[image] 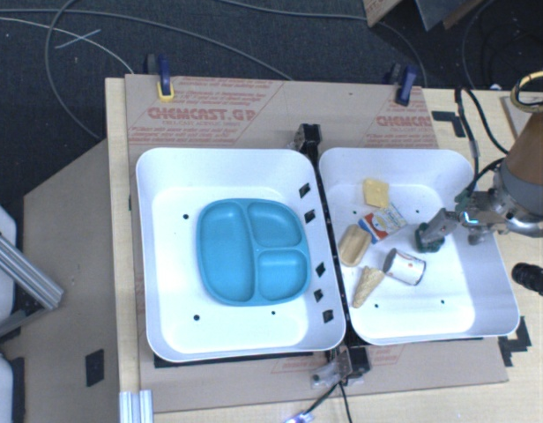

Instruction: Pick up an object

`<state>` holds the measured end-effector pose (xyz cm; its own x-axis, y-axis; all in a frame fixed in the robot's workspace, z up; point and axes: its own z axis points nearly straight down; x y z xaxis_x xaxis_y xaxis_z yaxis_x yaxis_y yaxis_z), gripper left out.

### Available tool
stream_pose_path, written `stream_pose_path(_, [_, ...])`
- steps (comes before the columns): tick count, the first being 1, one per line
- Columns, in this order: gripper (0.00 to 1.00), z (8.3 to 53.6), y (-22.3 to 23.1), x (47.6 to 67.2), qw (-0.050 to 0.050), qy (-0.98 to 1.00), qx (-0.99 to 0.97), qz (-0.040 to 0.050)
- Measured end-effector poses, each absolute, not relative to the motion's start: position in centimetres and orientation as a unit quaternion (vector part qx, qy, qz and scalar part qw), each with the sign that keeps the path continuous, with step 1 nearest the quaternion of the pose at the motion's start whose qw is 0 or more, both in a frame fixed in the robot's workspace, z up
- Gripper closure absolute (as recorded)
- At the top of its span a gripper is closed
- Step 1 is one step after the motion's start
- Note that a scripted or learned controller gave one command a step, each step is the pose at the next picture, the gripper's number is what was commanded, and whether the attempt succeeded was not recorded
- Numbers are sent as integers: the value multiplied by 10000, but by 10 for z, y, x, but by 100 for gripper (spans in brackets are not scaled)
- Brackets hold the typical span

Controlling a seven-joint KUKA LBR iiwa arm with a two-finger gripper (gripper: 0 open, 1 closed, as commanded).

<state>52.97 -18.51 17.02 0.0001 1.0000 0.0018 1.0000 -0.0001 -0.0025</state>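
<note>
A bench (122, 201) topped with printed brown cardboard carries two shallow white bins side by side. The left bin (157, 263) touches the right bin (483, 307) along their inner edges.

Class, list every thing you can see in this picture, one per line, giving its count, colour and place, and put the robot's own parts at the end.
Bins: two, white, side by side on the bench.
Divided plate: one, blue, three compartments, middle of the left bin.
Block: one, pale yellow, upper part of the right bin.
Packet: one, white with red and blue, just below the block.
Bread-like pieces: two, tan, left side of the right bin, one above the other.
Small cylinder: one, white with a dark end, lying on its side, centre of the right bin.
Clamps: two, blue, far edge of the board.
Cables: several, pale, on the dark floor.
Arm: one, grey and orange, right side.
Pincer: one, dark, over the right bin.
</note>
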Motion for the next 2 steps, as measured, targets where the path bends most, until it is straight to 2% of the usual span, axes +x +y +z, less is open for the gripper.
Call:
stream_pose_path(1, [0, 115, -178, 537, 25, -7075, -7067, 5])
stream_pose_path(2, [0, 83, -177, 537, 24, -7072, -7070, 5])
